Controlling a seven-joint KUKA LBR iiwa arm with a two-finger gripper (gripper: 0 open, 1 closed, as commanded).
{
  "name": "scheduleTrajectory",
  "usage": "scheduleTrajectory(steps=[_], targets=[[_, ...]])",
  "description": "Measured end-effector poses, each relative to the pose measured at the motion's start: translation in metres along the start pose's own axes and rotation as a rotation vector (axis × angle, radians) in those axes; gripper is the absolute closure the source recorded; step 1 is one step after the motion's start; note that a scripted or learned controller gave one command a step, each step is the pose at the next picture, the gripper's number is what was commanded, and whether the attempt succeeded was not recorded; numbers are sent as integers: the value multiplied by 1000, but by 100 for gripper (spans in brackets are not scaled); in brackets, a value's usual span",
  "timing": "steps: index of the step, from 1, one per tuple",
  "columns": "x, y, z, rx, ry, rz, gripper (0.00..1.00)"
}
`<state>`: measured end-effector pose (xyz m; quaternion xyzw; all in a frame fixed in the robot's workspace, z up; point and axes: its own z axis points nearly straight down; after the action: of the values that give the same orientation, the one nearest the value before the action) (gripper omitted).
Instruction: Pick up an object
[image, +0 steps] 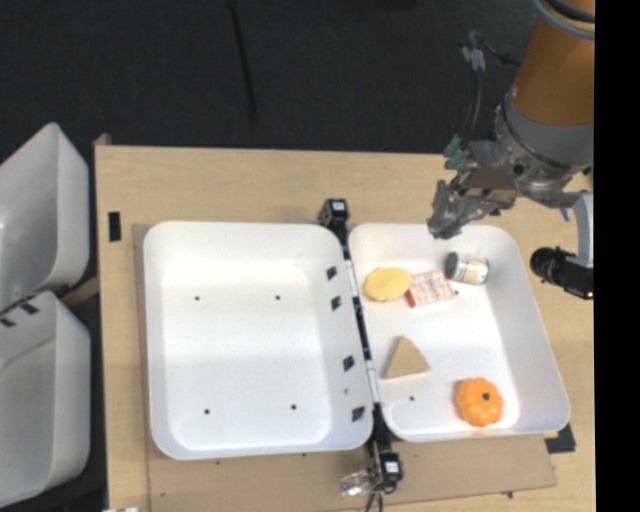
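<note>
The right bin (540, 330) holds a yellow round piece (386, 283), a small red-and-white packet (431, 290), a short grey-and-white cylinder lying on its side (466, 268), a tan wedge (404, 359) and a small orange pumpkin (479, 401). My gripper (447, 222) hangs over the bin's far edge, just above and left of the cylinder. Nothing shows between its dark fingers.
The left bin (160, 330) lies beside the right one, joined by a black clipped divider (352, 320). White moulded shapes (35, 300) stand off the bench at the left. A black fitting (560, 270) sits beyond the right bin's rim.
</note>
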<state>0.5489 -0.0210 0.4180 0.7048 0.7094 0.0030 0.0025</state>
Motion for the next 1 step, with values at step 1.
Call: scheduleTrajectory(steps=[1], targets=[[48,-40,-46,2,1,-2,100]])
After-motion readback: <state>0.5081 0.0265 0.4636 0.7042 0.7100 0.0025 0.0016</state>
